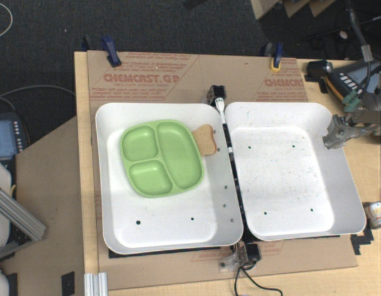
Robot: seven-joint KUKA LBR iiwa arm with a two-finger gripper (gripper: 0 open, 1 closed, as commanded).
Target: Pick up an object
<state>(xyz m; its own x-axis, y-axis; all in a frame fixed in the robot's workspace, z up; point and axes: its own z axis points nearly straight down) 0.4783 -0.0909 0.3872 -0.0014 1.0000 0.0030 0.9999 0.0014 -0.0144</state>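
Green plate [161,159] and tan sponge [205,140] sit touching in the left bin [116,227]. Gripper [334,137] hangs at the right bin's [289,221] right rim; jaws, can't tell.

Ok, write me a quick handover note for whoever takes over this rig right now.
Gripper: at the right bin's right rim, above it, holding nothing that I can see.
Things: green divided plate in the left bin, toward its back; tan sponge-like piece against the plate's right edge.
Done: nothing picked up yet.
Left: reach across to the left bin, grasp one object, lift it.
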